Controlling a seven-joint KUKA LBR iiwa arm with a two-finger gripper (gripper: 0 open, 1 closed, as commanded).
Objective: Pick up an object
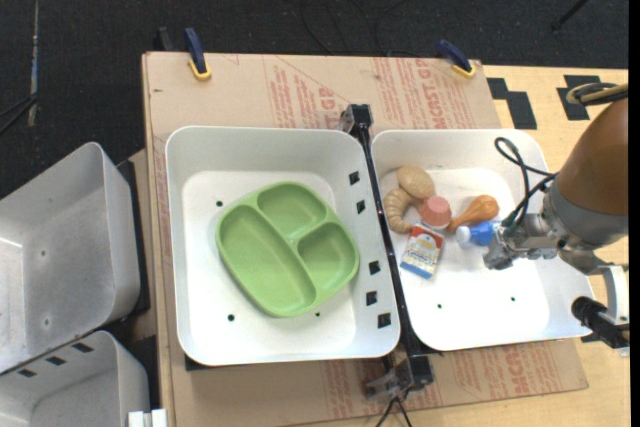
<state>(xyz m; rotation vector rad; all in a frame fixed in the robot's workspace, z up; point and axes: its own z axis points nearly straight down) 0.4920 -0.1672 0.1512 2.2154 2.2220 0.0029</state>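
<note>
Two shallow white bins sit side by side: the left bin (190, 245) holds a green three-compartment plastic plate (288, 247). The right bin (480, 320) holds a tan bread-shaped toy (408, 190), a pink cup (435, 212), an orange drumstick toy (474, 211), a small carton (423, 251) and a blue object (480, 234). Gripper (500, 250) hangs just beside the blue object; finger state cannot be determined.

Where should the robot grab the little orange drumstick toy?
Probably the drumstick's fat end at upper right, coming straight down with fingers across its width. That end points away from the pink cup, so there's room; the thin end sits crowded by a blue thing.
</note>
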